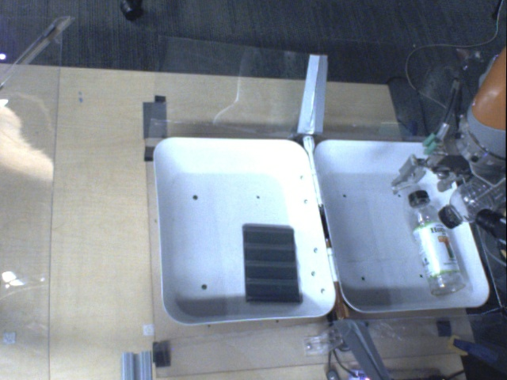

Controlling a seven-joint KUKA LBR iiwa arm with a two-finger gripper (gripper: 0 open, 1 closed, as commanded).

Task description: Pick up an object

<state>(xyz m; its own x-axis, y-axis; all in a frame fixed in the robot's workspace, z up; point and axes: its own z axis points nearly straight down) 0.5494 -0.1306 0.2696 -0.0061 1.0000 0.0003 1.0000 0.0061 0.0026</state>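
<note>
Camera view cuts the arm (489, 105) off at the right edge, leaving a slice of its orange band and grey wrist, and the gripper (432, 182) beneath is a tangle of metal parts in which how far it is open cannot be told. On the pale wooden bench (87, 236), backed by dark carpet (238, 6), the left bin (170, 212) holds a black ribbed block (271, 264) lying flat near its front wall. Further right, the right bin (356, 220) holds a clear plastic bottle (436, 248) with a black cap and white label, lying along its right wall just below the gripper.
</note>
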